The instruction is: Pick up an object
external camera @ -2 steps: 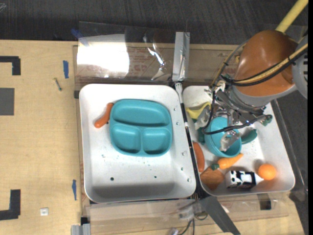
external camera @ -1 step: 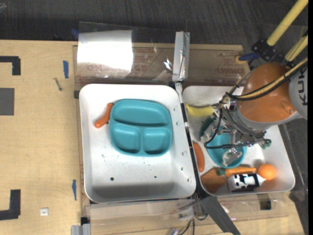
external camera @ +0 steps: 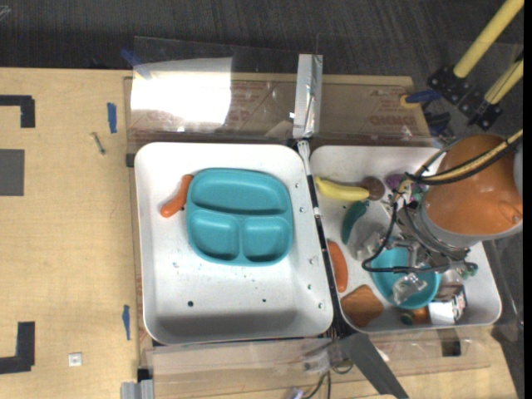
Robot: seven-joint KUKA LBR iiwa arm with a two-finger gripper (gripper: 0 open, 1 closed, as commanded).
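Observation:
My gripper (external camera: 409, 287) hangs low over the right bin (external camera: 490, 302), its tip down inside a teal bowl (external camera: 385, 274). The arm's orange band and cables cover much of the bowl and the wrist. Around it lie a yellow banana (external camera: 341, 190), a dark round fruit (external camera: 376, 188), a teal scrap (external camera: 356, 215), an orange sausage (external camera: 337, 265) along the divider, a brown bread-like piece (external camera: 362, 304), a small orange item (external camera: 418, 312) and a white can (external camera: 446, 308). I see nothing clearly between the gripper's tips.
The left bin (external camera: 158, 248) holds a teal divided plate (external camera: 239, 215) and an orange sausage-shaped piece (external camera: 174, 198) at its upper left. A clear plastic sheet (external camera: 249, 98) stands behind both bins. Yellow poles (external camera: 490, 27) rise at the top right.

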